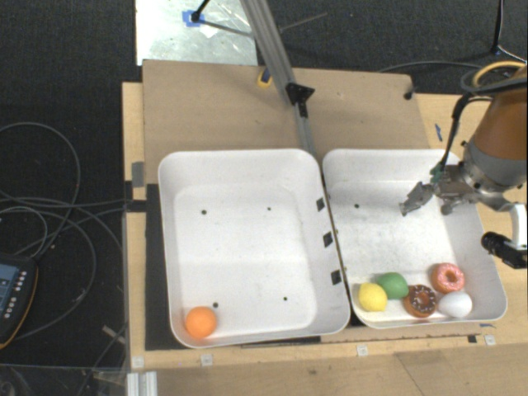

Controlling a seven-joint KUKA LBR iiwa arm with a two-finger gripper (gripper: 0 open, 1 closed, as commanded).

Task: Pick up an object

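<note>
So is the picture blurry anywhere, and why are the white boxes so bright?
In the camera view, the left bin and right bin look washed out under strong light, so their surfaces show little detail; the orange ball casts only a faint shadow; the tool looks slightly soft, while the pink donut and the cables on the dark floor stay fairly sharp.

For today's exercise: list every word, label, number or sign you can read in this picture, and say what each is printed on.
None can be read.
The handheld device at the left edge has a lit screen, but its content is too small and blurred to read.
The bins, the bench and the toys show no lettering.
</note>
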